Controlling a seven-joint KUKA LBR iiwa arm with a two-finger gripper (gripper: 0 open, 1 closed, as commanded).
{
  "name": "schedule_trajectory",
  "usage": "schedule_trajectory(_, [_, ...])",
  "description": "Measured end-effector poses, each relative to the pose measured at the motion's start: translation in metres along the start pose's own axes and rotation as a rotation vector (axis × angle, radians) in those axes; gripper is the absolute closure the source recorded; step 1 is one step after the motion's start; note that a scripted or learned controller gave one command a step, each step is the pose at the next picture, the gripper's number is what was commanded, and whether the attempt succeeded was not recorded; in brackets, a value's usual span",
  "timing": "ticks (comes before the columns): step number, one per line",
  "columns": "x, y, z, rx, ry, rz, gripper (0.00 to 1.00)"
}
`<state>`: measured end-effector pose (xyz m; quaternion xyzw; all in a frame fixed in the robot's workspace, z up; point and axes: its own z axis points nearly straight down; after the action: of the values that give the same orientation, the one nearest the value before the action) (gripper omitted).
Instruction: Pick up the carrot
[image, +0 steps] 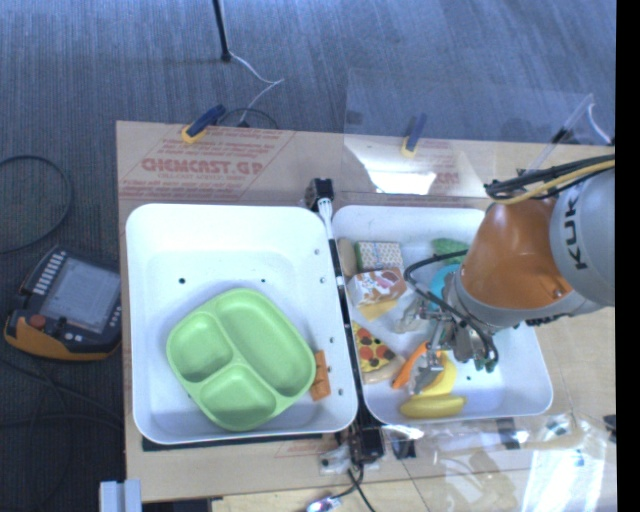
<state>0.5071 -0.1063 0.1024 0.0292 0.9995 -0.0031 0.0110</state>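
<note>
The carrot (407, 369) is a thin orange stick lying at a slant in the right bin (530, 385), between a pizza slice and a banana. My gripper (438, 350) hangs low over the bin, just right of and above the carrot's upper end, close to it or touching it. The gripper body and the arm's orange band (510, 262) hide what lies under them. I cannot make out whether the carrot sits inside the gripper or only beside it.
The right bin also holds a yellow banana (434, 403), a pizza slice (372, 356), a patterned block (379, 256), a round toy (377, 288) and a green item (450, 246). In the left bin (200, 235) are a green divided plate (240, 357) and a small orange piece (320, 376).
</note>
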Motion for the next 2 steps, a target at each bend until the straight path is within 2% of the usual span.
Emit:
schedule_trajectory(1, [0.015,-0.002,0.010,-0.004,0.000,0.326,0.00])
schedule_trajectory(2, [0.012,-0.002,-0.002,-0.003,-0.007,0.325,1.00])
